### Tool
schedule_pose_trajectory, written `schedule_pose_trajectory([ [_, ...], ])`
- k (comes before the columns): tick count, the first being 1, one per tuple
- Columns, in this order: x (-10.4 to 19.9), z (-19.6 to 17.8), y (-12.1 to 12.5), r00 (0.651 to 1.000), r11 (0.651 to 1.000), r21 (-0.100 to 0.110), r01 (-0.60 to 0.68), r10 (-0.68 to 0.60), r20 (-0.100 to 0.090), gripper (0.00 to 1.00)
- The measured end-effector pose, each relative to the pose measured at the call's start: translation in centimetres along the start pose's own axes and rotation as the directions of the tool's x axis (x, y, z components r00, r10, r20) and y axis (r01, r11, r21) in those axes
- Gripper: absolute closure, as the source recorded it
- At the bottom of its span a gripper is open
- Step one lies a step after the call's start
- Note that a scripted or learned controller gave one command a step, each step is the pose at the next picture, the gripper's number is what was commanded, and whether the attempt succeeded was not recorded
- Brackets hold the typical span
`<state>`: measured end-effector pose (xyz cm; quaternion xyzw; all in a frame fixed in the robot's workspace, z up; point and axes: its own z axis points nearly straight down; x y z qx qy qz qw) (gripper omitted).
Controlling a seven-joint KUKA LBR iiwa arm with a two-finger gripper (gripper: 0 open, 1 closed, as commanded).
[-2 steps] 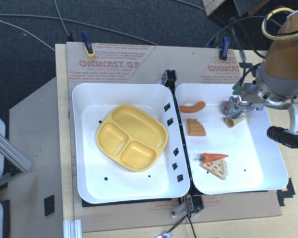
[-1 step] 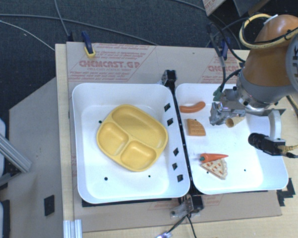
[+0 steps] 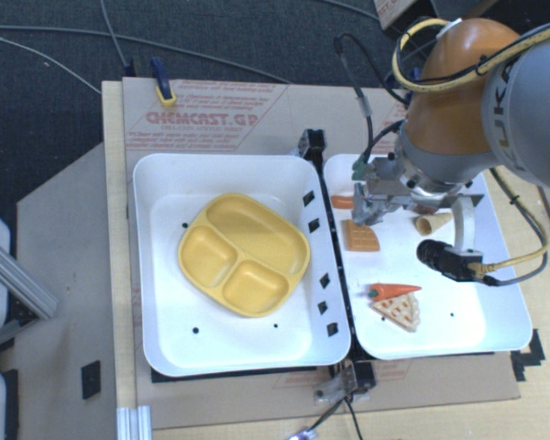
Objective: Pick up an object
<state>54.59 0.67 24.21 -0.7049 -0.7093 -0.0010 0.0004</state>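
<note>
flat orange-tan toast slice (image 3: 360, 238), square-edged, just below the gripper (image 3: 370, 211), finger state impossible to tell

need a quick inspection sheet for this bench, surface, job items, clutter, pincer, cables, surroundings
surface: two shallow white bins side by side, left bin and right bin, on a brown board with red print.
job's things: small orange cracker-like square, waffle-patterned toy wedge with a red-orange carrot-like piece beside it, small tan cylinder, all in the right bin.
clutter: yellow three-compartment plastic plate in the left bin.
grippers: pincer low over the right bin's upper left, just above the cracker-like square; nothing seen held.
cables: yellow cable across the right bin; black cables on the floor.
surroundings: dark carpet; blue-and-yellow clamp on the board's edge.
</note>
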Motion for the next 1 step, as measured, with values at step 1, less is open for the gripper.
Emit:
schedule_pose_trajectory([
  [1, 4.64, 1.38, -0.48, 1.000, 1.000, 0.005, -0.002, 0.002, 0.000, 1.00],
])
